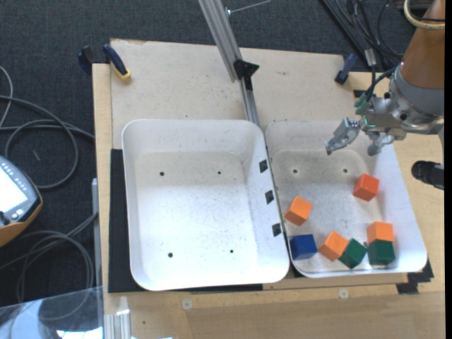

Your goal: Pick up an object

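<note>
End effector [359, 140] hangs over the right bin [409, 210] toward its 1 o'clock corner, fingers spread, nothing between them. Red cube [366, 187] lies just below it at 6 o'clock, apart from the fingers. Orange cube [299, 210] sits mid-bin. Blue cube [304, 246], two more orange cubes [334, 245] [381, 232] and two green cubes [352, 253] [381, 252] crowd the near rim. Left bin [134, 189] shares the worktop [176, 83].

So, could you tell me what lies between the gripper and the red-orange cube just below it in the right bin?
Nothing: in the camera view, only bare white bin floor separates the open gripper from the red-orange cube.
</note>
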Controlling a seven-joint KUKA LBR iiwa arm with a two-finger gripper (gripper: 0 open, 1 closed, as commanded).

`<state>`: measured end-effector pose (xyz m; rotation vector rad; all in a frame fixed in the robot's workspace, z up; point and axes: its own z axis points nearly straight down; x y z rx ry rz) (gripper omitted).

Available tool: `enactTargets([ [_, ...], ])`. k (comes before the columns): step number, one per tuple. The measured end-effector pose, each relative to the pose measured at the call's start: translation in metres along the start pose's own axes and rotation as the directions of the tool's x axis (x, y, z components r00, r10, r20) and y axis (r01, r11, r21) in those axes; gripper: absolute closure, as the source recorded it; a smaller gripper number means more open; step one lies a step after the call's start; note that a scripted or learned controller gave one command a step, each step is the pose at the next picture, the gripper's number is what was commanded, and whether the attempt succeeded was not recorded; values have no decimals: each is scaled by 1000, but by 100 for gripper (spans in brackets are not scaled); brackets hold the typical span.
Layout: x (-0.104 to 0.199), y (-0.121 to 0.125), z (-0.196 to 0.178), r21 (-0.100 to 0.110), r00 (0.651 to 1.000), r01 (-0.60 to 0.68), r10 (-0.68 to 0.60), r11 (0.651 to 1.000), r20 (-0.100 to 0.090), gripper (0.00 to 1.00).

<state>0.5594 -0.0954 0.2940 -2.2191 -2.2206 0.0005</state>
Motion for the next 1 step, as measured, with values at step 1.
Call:
enactTargets([
  [1, -84, -39, 127, 9, 1000, -7, 7, 1000, 0, 0],
])
